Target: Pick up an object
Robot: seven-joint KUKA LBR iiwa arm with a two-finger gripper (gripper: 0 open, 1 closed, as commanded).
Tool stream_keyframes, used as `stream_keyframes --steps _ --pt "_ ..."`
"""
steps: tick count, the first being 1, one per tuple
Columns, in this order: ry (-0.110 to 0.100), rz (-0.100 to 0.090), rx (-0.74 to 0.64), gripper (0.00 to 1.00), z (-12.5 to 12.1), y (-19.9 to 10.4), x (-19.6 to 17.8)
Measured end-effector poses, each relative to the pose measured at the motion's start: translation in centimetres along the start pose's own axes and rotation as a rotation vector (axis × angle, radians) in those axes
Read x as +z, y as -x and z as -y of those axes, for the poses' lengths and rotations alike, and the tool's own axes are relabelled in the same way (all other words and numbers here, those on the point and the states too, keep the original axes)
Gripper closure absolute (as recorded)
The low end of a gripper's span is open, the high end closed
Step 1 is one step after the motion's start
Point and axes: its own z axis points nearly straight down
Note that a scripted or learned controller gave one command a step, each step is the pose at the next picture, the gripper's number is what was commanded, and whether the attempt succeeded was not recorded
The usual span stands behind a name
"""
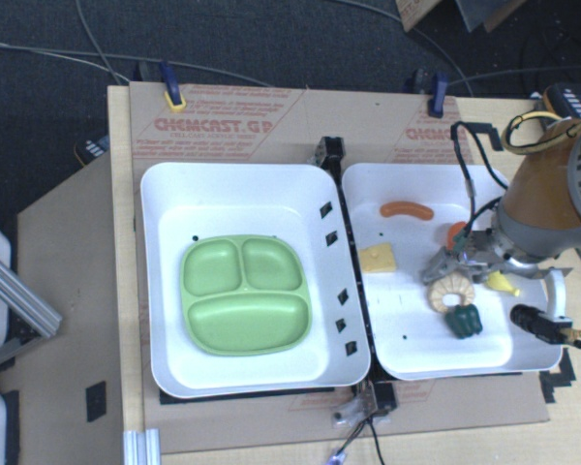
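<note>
A: Left white shallow bin [165, 289]?
B: Green three-compartment plastic tray [244, 294] mid-floor; margins open.
A: Right white shallow bin [407, 352]?
B: Near-left floor open; small items crowded beside grey arm [542, 211] at right

— What can you read here?
— You see "CHEMCAST GP" in red print on the brown paper-covered board [223, 122] beneath the bins; a fainter repeat at its right is only partly legible.

Left bin [165, 260]: green divided plate [244, 294] | Right bin [407, 352]: sausage [407, 210], cheese wedge [377, 259], green pepper [464, 321] | pincer [452, 267] low over beige ridged piece [451, 294]
</note>
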Motion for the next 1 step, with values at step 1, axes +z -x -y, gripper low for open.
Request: stream_keyframes --steps 1 --pt "0.005 0.002 0.000 0.00 0.00 -0.02 0.04"
